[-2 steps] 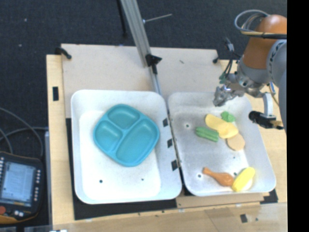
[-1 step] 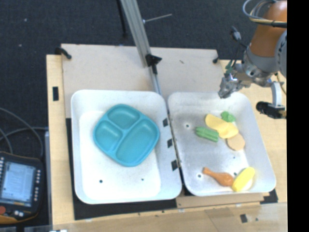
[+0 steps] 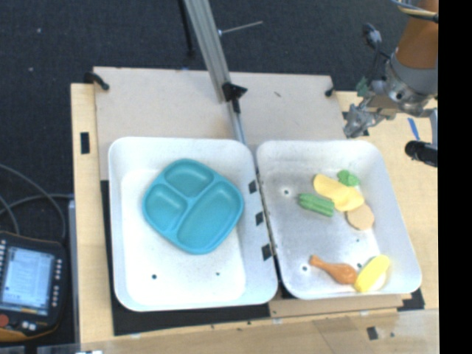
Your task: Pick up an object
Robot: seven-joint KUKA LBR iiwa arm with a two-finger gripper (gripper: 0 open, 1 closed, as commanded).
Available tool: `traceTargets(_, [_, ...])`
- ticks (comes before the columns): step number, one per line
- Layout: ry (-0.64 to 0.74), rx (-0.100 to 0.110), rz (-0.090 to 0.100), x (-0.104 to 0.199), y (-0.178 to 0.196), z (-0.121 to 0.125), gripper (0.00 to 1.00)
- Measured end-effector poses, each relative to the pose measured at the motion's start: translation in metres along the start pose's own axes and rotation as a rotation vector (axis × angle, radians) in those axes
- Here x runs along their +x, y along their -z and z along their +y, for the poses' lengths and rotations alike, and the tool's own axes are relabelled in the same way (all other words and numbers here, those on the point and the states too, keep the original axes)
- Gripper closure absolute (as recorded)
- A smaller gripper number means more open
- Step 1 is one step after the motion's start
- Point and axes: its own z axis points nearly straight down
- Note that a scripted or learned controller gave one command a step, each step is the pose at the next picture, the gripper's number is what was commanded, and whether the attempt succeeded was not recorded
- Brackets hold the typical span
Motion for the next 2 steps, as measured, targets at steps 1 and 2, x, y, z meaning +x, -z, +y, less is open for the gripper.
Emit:
traceTargets(1, [0.002, 0.007, 0.003, 0.061, -0.001, -0.012, 1.00])
traceTargets(2, [0.002, 0.007, 0.004, 0.110, 0.007, -0.022, 1.00])
